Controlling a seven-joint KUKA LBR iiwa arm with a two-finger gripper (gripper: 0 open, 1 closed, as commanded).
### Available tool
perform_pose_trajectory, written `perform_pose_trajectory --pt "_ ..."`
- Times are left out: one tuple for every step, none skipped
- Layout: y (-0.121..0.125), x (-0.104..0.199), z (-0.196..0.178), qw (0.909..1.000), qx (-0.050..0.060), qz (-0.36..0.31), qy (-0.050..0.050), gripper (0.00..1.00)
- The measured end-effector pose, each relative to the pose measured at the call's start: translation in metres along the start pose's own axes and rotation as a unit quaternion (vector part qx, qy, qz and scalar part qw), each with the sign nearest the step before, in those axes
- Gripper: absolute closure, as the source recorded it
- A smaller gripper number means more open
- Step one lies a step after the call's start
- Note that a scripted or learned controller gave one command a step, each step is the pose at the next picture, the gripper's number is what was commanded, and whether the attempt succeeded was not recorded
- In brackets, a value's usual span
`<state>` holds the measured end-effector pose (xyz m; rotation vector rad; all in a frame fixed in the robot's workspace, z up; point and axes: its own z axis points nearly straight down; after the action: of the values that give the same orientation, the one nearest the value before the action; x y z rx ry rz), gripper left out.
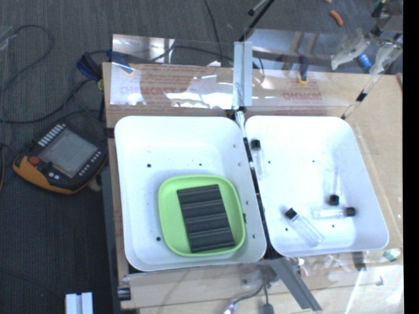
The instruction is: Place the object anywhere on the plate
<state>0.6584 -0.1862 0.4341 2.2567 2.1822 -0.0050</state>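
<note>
Lime-green square plastic plate (169, 195) sits lower centre in left white bin (137, 175); nearest clear black-capped vial (303, 227) lies rightward in right white bin (294, 149), long axis diagonal; gripper state cannot be told.

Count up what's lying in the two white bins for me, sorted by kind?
Clear vials with black caps: 4
Green plate: 1
Dark ribbed block on the plate: 1
Total: 6
</note>
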Motion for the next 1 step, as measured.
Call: perform_pose_trajectory --pt "0.0105 0.0071 -0.0003 0.9976 -0.001 -0.069 0.0 0.0"
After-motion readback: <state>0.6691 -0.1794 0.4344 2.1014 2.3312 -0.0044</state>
